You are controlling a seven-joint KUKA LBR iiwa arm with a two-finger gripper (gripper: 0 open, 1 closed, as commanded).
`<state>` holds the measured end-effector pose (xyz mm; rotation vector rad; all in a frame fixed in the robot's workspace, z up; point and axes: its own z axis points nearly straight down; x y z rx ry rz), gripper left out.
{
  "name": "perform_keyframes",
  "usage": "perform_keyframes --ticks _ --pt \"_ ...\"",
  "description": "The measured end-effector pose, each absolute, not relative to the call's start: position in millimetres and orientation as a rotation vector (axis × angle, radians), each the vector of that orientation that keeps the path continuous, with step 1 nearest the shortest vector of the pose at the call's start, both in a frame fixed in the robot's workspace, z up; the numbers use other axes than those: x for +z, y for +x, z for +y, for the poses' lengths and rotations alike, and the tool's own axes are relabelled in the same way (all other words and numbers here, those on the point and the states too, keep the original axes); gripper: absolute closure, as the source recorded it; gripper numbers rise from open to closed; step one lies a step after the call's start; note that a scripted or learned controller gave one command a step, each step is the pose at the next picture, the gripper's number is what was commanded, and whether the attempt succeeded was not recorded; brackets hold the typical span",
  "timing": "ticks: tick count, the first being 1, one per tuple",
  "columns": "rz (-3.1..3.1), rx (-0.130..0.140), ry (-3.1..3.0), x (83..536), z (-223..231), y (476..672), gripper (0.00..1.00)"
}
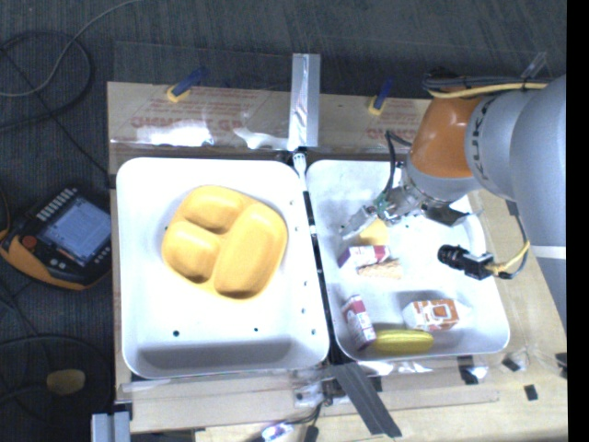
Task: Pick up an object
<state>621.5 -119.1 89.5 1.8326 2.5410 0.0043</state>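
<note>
One pair of jaws (375,212) hangs low over the upper middle of the right-hand shallow white bin (488,334), and whether they stand open or closed cannot be told from this slanted look; nothing can be seen caught in them. They point down and to the left, toward the small pale yellow block (372,235) that lies just beneath and beside their tip. Touching that block on its lower side is a flat white and brown packet (375,262) with a purple end. Nearer the front wall of the same bin lie a small red and white tube (358,319), a yellow-green oblong fruit-shaped object (402,341) just beside it, and an orange and white carton (433,313) slightly above the fruit shape.

Behind the jaws the arm's wrist (446,145) rises to the right, wrapped in its orange band, then widens into the grey body that fills the upper right corner. A black cable connector (463,259) hangs below the wrist over the bin's right part.

Across the divider, the left-hand white bin (147,339) carries a large yellow lobed soft cushion-like object (224,239), well apart from the arm. Both bins sit on the bench (138,109), and a handheld control pendant with a dark screen (60,236) lies on the floor to the left.
</note>
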Motion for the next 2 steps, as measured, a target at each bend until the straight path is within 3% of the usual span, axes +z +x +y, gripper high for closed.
perform_keyframes --ticks 1,2 --pt "2.542 0.014 1.833 98 -117 623.8 1.00" --pt "2.528 -0.004 1.869 229 -55 641.6 1.00"
